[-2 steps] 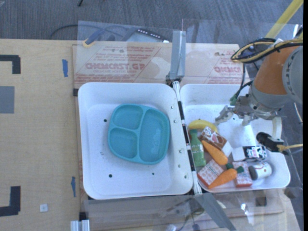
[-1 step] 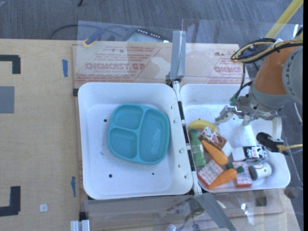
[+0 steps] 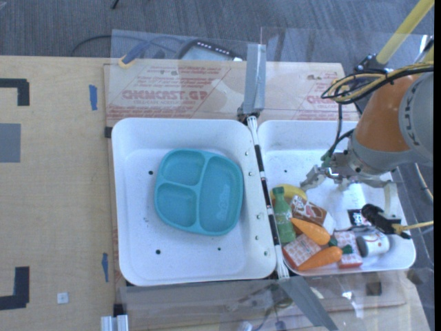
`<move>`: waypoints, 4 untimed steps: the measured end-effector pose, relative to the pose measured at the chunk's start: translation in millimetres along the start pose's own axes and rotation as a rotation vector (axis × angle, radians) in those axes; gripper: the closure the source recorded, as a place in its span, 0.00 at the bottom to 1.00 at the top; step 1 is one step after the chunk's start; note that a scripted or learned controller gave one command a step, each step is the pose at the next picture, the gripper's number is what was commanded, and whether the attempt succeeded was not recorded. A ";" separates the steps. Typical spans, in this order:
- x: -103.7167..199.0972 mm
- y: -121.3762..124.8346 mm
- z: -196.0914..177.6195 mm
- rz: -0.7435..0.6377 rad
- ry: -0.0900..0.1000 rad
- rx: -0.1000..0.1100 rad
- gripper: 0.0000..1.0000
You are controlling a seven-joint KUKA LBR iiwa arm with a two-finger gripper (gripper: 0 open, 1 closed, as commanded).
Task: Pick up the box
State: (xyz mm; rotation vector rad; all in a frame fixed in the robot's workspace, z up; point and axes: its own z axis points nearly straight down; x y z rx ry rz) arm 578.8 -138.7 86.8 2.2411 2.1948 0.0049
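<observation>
The flat red and white cardboard box [image 3: 298, 251] lies in the right white plastic bin [image 3: 296, 138], near the front edge and close to the wall between the two bins. Its long side runs slantwise, from the front left up toward the back right. An orange toy carrot [image 3: 311, 231] lies across its top end, and a second orange carrot [image 3: 322, 257] lies along its right side, touching it. Just behind the box are a small brown packet [image 3: 310, 212], a yellow banana-shaped toy [image 3: 293, 192] and a green bottle [image 3: 282, 216] that lies along the dividing wall. To the right is a white tube with a red band [image 3: 368, 243]. The grey arm with the orange band [image 3: 386, 126] reaches in from the right, and its metal tool [image 3: 318, 174] hangs over the back part of the right bin, well behind the box and not touching it. I cannot tell how the tool is set, and nothing can be seen in it. The left white bin [image 3: 131, 205] holds a turquoise plastic plate with three sections [image 3: 200, 192]. Both bins sit on the light wooden worktop [image 3: 52, 185]
</observation>
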 end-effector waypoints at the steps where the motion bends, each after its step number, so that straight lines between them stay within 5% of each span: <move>1: -7.4 77.1 2.3 0.186 0.000 0.004 0.00; 2: 44.5 86.7 2.1 0.344 -0.002 0.008 0.00; 3: 46.1 89.0 -9.4 0.340 -0.002 0.002 1.00; 4: 103.5 80.9 -97.5 0.388 -0.001 0.005 1.00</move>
